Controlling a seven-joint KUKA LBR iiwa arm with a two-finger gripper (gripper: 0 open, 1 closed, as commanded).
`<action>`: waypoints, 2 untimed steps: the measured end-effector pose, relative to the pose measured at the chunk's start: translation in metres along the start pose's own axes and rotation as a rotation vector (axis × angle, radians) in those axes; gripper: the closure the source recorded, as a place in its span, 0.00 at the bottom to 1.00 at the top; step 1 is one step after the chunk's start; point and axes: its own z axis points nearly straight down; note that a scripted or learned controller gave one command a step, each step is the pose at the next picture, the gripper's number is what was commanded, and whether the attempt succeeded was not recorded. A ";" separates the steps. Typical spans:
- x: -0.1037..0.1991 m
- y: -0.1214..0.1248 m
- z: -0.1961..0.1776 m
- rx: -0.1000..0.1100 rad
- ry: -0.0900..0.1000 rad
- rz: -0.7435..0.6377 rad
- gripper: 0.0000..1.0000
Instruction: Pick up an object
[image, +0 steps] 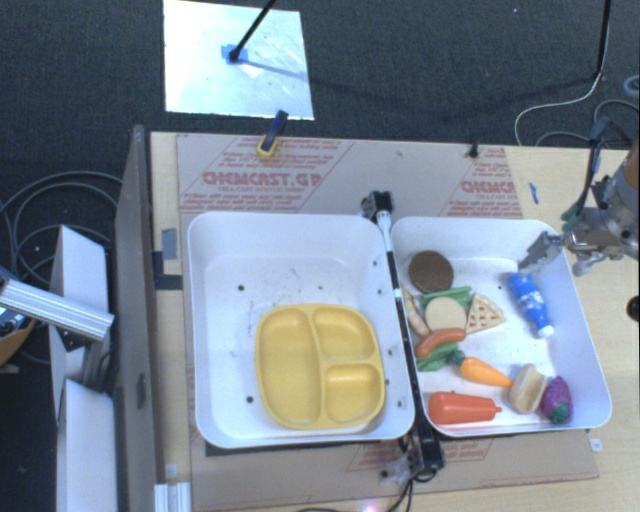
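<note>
So the gripper (560, 243) sits at the right edge of the right bin (585, 340), hovering over its upper right corner, and honestly can't tell whether it's open or closed from this angle, nothing visibly clamped in it. The closest toy is the blue bottle (528, 303), lying just below and slightly left of the gripper, near it but apart.

Counting the right bin: 1 blue bottle, 1 brown round cookie (431, 270) up top left, 1 pizza slice (484, 314) in the middle, 1 pale round piece (444, 315) just beside it, 1 green leafy bit (447, 296) above that, 1 small sausage (439, 342), 1 green pepper-ish piece (441, 358) touching it, 1 orange carrot (485, 373), 1 bigger red-orange carrot (464, 407) along the front wall, 1 tan bread-like chunk (525, 388) and 1 purple grape cluster (557, 398) right next to it in the front right corner.

The left bin (225, 260) has 1 yellow divided plate (320, 365) with 3 compartments, sitting toward the front right
</note>
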 end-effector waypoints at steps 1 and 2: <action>0.017 -0.011 0.131 0.011 0.004 0.001 0.00; 0.084 0.051 0.182 -0.010 -0.003 -0.007 0.00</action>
